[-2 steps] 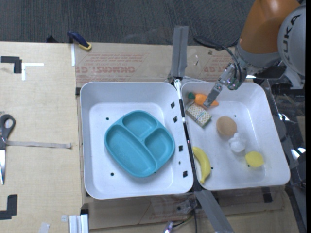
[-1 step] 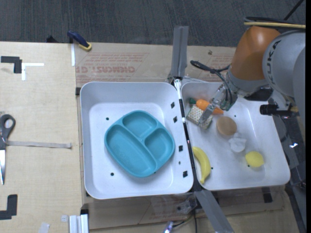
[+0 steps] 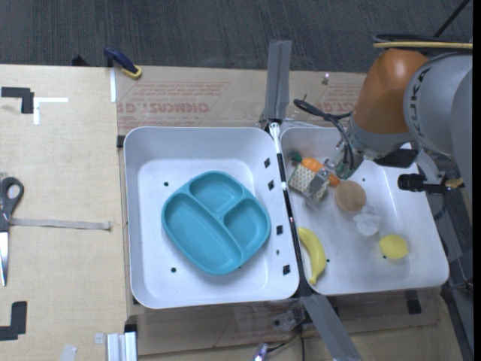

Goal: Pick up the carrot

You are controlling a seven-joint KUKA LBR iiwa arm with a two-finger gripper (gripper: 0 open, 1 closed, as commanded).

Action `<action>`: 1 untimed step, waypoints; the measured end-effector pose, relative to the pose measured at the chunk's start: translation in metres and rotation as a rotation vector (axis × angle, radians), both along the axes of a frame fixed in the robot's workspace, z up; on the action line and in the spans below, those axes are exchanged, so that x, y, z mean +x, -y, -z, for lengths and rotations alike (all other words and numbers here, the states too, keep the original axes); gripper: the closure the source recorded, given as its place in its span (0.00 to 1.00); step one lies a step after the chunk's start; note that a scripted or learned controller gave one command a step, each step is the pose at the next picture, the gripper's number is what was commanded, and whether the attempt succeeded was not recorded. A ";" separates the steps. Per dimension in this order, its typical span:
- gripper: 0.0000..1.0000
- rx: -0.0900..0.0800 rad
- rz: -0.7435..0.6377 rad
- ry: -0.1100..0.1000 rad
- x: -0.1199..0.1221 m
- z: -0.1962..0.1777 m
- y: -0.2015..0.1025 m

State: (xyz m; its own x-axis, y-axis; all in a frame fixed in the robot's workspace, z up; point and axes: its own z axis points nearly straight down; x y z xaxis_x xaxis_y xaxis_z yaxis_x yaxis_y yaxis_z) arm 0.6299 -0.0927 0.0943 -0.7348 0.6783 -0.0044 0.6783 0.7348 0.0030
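Observation:
The carrot (image 3: 310, 162) is a small orange piece with a green top, lying in the back left part of the right bin (image 3: 421, 277) near the divider. My gripper (image 3: 331, 173) is low in that bin, right beside the carrot and partly covering its right end. A pale speckled block (image 3: 304, 179) sits just in front of the carrot, touching the gripper's tip. From this angle I cannot make out whether the carrot is in the gripper.
The right bin also holds a tan egg-shaped thing (image 3: 350, 196), a clear crumpled piece (image 3: 367, 222), a yellow lemon (image 3: 393, 247) and a banana (image 3: 313, 254). A blue divided plate (image 3: 216, 222) lies in the left bin (image 3: 143, 201). Scissors (image 3: 7, 201) rest on the bench at far left.

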 end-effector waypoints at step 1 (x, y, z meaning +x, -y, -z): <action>1.00 -0.001 -0.001 0.005 0.002 -0.011 0.000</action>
